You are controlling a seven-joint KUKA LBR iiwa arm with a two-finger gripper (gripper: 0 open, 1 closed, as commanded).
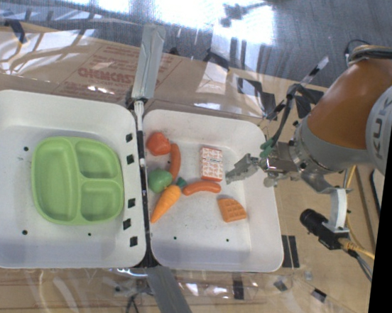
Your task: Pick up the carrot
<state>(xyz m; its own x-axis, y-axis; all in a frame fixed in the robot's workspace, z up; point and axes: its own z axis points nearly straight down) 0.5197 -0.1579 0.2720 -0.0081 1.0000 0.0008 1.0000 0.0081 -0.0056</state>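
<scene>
The orange toy carrot with a green top (166, 202) lies tilted in the right white bin (265, 233), near its left wall. The grey gripper (239, 171) hovers well apart, fingers released

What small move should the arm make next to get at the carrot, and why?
Probably a traverse toward the left side of the right bin. The gripper hangs near that bin's right part, beside the small carton, while the carrot lies against the left wall, by the green vegetable.
</scene>
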